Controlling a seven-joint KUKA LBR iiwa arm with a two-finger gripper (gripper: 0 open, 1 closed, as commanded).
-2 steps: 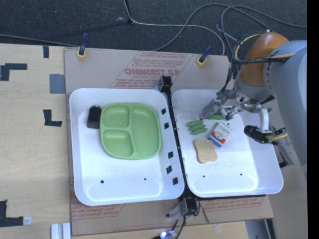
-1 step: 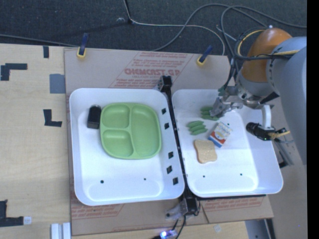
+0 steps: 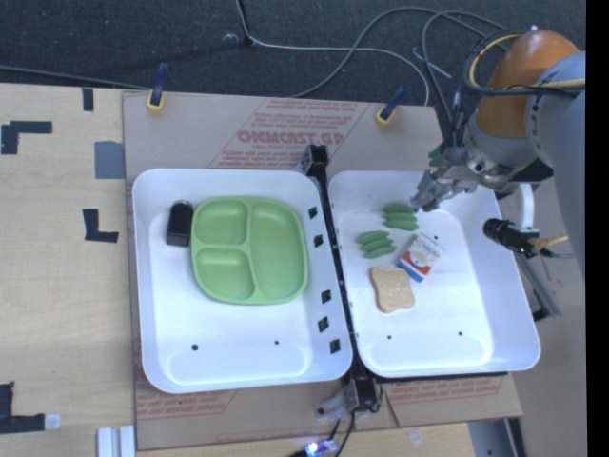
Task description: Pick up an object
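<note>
The right bin [image 3: 495, 331] holds two green pea pods, one [image 3: 401, 218] near the back and another [image 3: 376, 245] just in front of it. A small white, red and blue carton [image 3: 420, 256] lies beside them, and a slice of toast [image 3: 391, 289] sits below it. My gripper [image 3: 425, 196] hangs over the back of the right bin, just right of and above the upper pea pod. Nothing shows between its fingers.
The left bin [image 3: 157, 341] holds a green three-compartment plate [image 3: 250, 248] and a small black block [image 3: 179, 224] at the plate's left. A black divider with clips [image 3: 328, 265] runs between the bins. Cables trail across the dark floor behind the bench.
</note>
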